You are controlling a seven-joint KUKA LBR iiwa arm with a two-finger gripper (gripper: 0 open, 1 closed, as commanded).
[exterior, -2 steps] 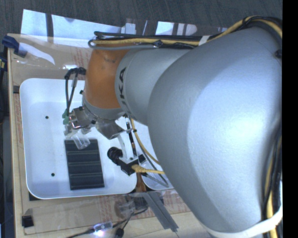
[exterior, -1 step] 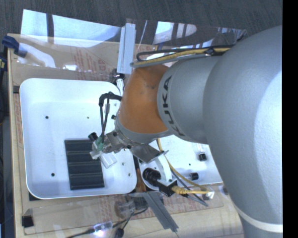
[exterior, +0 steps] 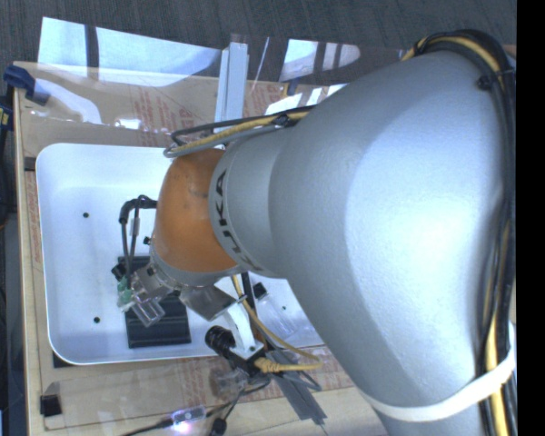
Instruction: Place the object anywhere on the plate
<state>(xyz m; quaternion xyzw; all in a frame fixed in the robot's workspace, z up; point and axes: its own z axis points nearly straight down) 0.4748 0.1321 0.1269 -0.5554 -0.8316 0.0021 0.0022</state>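
Note:
My grey arm with its orange band (exterior: 195, 216) reaches from the right over the left white bin (exterior: 73, 234). The gripper (exterior: 145, 305) hangs low near the bin's front edge. A dark, box-shaped thing (exterior: 161, 327) lies right below and beside it on the bin floor. I cannot tell whether that thing is an object or part of the gripper, nor whether it is held. The arm's bulk hides the right bin and whatever lies there.
The left bin's floor (exterior: 82, 271) shows white to the left of the gripper and behind it. Cables and a black connector (exterior: 222, 341) hang from the wrist over the bin's front rim. A clear panel (exterior: 127, 57) stands behind the bins.

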